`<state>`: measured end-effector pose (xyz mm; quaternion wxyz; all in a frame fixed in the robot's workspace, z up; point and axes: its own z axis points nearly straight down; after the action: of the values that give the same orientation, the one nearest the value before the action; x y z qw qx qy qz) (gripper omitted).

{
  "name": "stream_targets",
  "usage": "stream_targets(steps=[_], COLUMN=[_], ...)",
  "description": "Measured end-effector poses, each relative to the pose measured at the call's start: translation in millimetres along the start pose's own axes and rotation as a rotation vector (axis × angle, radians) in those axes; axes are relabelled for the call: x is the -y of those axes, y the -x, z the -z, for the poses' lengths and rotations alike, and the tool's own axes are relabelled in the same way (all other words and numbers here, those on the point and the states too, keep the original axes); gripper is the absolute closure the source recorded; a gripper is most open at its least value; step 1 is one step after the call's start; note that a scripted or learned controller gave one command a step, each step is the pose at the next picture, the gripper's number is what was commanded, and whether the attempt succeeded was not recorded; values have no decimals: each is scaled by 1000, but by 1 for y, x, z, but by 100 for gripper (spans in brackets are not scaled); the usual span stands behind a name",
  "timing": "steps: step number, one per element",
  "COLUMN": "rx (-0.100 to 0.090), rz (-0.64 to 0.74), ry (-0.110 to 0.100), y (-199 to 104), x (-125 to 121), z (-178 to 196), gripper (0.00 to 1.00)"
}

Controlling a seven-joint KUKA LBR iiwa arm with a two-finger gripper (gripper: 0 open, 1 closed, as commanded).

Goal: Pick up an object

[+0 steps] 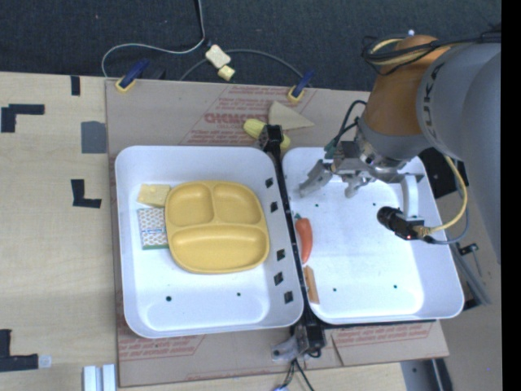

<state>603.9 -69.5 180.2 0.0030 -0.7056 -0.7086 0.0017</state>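
My gripper [332,186] hangs over the back left part of the right bin [383,296], open, with nothing between its fingers. An orange-red carrot-shaped object [304,239] lies against that bin's left wall, a short way in front of the left finger [310,184]. Nearer the front, a thin brown stick [311,285] lies along the same wall. In the left bin [203,312] sit a yellow divided plate [217,226], a pale yellow block [153,195] and a blue patterned packet [151,227].
A black connector on a yellow cable [396,219] hangs over the right side of the right bin. Behind the bins lie a yellow piece [255,126] and a tan wedge [290,117] on the cardboard. Clamps and cables run along the back edge.
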Motion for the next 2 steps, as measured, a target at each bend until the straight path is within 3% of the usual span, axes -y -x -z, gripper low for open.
stream_targets(steps=[1,2], rx=[2,1], rz=[-1,-5], ry=[7,-1], y=[-13,-32], x=[-32,49], z=[4,3], gripper=[0,0])
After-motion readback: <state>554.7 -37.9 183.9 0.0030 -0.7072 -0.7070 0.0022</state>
